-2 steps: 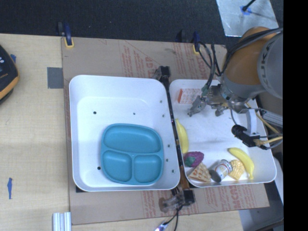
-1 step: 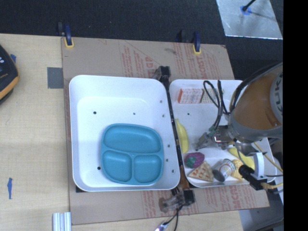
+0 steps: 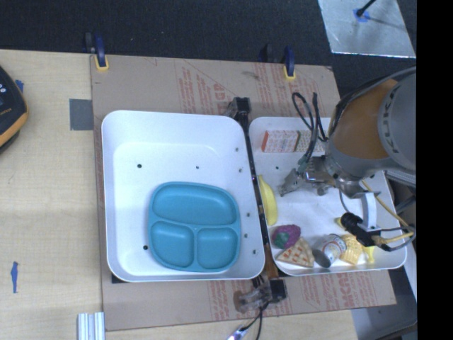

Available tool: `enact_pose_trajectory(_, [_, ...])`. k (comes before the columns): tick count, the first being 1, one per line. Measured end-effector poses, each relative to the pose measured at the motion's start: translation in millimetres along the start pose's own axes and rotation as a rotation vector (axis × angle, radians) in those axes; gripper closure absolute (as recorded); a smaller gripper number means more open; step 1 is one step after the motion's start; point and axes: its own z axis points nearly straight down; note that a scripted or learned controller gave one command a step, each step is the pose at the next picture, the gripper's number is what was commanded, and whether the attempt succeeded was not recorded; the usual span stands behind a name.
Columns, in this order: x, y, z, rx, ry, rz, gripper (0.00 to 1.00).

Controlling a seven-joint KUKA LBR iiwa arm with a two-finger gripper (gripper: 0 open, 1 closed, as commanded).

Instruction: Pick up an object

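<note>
Toys (image 3: 297, 245) crowd right bin (image 3: 396, 264) on cardboard-covered bench (image 3: 177, 83)

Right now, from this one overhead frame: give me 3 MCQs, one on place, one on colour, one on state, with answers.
1. Where does the divided plate lie?
A. left bin
B. right bin
C. on the cardboard outside the bins

2. What colour is that plate?
A. red
B. light blue
C. black

3. Where is the claw relative to the bins?
A. over the left bin
B. outside both bins
C. over the right bin

Answers:
1 A, it sits in the left bin, toward the near side.
2 B, its three compartments are all light blue.
3 C, it hangs beside the yellow banana-like item.
</note>
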Motion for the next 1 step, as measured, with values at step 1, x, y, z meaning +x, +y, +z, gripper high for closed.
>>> enact_pose_trajectory(1, [13.4,88.8,-0.6,-0.001,0.001,0.002,0.0])
